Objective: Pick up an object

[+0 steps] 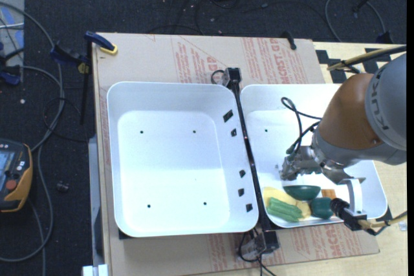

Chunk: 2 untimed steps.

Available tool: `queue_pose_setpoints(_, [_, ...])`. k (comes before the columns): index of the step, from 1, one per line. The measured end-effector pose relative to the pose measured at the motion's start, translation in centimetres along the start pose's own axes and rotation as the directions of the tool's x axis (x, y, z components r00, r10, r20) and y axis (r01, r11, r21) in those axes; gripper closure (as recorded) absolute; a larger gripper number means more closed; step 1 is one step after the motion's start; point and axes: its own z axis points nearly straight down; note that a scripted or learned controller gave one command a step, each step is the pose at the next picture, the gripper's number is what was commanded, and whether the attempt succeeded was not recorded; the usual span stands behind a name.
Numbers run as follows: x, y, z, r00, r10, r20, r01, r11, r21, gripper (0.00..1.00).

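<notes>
We are reaching into the right bin (272,110) with the arm (362,119), and by our reading the pick is not done: every object is lying on the bin floor in the near corner. The gripper (294,168) is hanging low over that cluster, just far of the dark green bowl-shaped piece (303,191). Beside the bowl piece are lying a light green ridged object (283,209), a yellow piece (277,195), a teal block (321,206) and a small orange bit (328,193). We are not seeing anything lifted or carried, so closing on an object and raising it are what is left. How wide the pincer is standing we cannot tell. The left bin (168,158) is sitting alongside.
</notes>
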Motion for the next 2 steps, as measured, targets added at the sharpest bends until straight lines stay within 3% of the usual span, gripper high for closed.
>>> queue_pose_setpoints(2, [1.9, 0.9, -9.9, 1.0, -0.001, 0.0, 0.001, 1.0, -0.002, 1.0])
